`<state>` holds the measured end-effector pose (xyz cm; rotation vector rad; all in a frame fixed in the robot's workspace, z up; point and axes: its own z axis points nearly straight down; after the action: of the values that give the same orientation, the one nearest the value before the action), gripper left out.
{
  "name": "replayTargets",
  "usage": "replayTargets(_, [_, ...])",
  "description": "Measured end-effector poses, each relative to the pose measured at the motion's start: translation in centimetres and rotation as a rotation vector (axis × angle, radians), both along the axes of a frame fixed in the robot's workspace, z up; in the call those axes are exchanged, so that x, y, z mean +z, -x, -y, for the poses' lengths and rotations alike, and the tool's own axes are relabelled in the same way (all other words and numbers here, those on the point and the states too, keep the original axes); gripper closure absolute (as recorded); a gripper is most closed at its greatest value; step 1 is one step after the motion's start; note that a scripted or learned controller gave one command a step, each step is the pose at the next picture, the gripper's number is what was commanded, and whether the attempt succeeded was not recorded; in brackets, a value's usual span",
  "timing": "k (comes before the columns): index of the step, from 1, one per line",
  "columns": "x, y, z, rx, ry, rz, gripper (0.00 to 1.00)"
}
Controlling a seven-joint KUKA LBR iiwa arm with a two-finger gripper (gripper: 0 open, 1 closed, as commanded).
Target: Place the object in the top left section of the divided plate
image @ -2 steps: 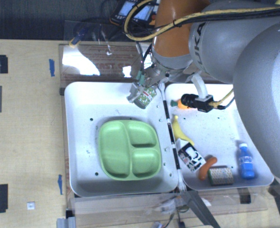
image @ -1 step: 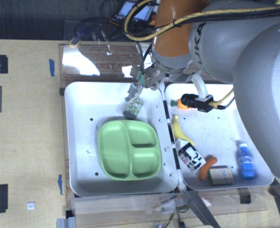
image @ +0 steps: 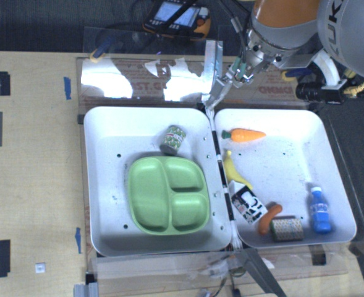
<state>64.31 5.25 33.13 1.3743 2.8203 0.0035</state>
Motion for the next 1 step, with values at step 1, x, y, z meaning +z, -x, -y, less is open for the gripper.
replayTargets(1, [2.45, -0.40, 9.42, 0.055, 0.002, 0.003, 0.00])
